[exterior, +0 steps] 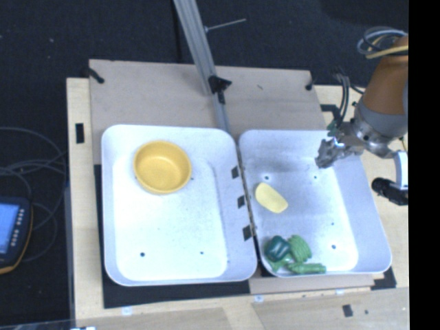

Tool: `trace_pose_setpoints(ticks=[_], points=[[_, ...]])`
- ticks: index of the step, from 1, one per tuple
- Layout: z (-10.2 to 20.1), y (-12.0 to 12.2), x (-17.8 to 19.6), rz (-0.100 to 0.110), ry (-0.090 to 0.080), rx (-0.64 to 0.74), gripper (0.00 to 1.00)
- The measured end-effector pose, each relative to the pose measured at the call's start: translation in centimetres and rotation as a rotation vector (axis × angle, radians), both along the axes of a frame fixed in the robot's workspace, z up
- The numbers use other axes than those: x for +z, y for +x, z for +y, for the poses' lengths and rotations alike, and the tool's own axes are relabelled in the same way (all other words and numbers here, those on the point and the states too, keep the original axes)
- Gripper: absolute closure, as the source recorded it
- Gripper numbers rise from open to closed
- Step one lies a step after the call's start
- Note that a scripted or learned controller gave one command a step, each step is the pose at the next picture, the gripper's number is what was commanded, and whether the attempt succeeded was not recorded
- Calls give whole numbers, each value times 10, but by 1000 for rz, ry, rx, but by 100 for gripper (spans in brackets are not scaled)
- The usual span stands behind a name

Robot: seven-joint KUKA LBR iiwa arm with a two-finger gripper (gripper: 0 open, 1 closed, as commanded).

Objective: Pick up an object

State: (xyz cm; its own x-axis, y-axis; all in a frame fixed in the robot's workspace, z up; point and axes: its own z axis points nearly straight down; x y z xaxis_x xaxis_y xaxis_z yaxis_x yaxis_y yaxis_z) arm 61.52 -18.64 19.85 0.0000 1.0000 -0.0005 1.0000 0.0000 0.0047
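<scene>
From where I stand the arm [385, 95] has nothing in hand, so the job is still the approach, and the sensible pick looks like the yellow oblong block [271, 199]: it lies alone on bare floor near the left wall of the right bin [357, 205], with room on both sides for a clean descent. I would want the claw [324, 154] brought across toward eight o'clock until it hangs straight over the block, turned to close across its short width, then lowered plumb. The green toys [292, 254], heaped at the bin's six o'clock edge against the rim, seem the riskier target, since they touch one another. Across the surface [82, 184], the left bin [172, 253] carries a yellow bowl [162, 166] at its ten o'clock corner, well apart from all this. The arm leans in from three o'clock, wrist bent downward, the claw poised above the right bin's upper right; how wide it stands I cannot tell.
</scene>
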Motion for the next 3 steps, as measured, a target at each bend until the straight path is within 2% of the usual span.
trace_pose_setpoints(ticks=[1, 2, 3], points=[[5, 9, 52, -1, 0, 1, 100], [59, -2, 50, 3, 1, 3, 100], [98, -19, 43, 5, 0, 1, 100]])
